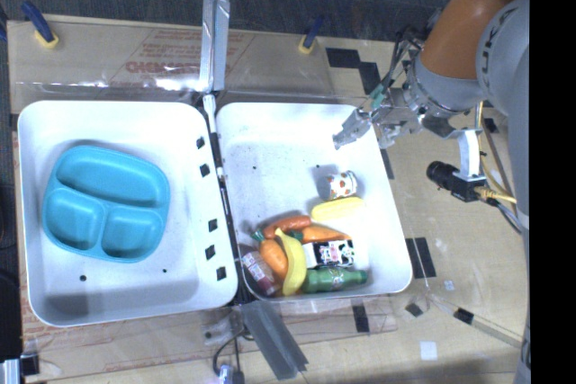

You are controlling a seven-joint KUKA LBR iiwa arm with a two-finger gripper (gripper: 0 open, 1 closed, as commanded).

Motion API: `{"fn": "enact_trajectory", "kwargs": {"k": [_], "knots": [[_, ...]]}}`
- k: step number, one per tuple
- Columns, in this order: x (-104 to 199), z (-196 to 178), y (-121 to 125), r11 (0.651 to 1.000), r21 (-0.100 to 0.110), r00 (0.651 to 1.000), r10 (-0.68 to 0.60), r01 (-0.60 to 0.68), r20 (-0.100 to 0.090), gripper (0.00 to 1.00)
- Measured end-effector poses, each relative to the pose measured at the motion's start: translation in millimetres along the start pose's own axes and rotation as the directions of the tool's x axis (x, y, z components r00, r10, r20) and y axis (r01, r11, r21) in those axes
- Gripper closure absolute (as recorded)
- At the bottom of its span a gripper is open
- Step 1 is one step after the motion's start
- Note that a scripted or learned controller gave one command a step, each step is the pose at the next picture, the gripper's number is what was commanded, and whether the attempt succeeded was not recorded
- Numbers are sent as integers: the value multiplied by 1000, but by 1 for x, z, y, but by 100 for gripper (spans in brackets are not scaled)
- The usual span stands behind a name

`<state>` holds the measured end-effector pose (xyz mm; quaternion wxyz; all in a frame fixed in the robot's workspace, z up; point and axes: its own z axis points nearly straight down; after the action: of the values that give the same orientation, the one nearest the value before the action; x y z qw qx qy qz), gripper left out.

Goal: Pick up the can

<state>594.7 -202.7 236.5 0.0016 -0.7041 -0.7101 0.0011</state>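
The can [342,185] is lying alone in the right bin [270,135], just above the toy pile and apart from it on the upper side, near the bin's right wall. It is looking small, with a pale printed wrap and a red patch; I'm reading it as lying on its side or tilted, but it's too blurred to be sure.

The gripper [362,129] is hovering above and slightly right of the can, over the bin's upper right corner, with nothing between its fingertips. Open or closed: can't tell from this angle.

Handling guess: light, rigid, smooth-walled, so slippery and likely to roll if nudged off-centre. I'm expecting the best hold to be across the curved body at mid-length, fingers squarely opposed, and not on the ends.

Clutter relative to the can:
- yellow oblong piece [337,209] sitting just below, nearly touching, the tightest spot for a finger
- carrot [286,223], banana [290,263], cow-print carton [334,254] and green bottle [335,279] are crowding further below
- bare bin floor is lying to the left and above, so approaching from there is looking cleaner
- left bin [36,220] is holding a blue divided tray [106,201], well apart and no factor

Risk: a finger landing on the yellow piece and kicking the can sideways.
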Motion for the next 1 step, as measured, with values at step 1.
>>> {"fn": "enact_trajectory", "kwargs": {"k": [1], "knots": [[-6,105,1,1000,0,1000,29,-29,0,0]]}}
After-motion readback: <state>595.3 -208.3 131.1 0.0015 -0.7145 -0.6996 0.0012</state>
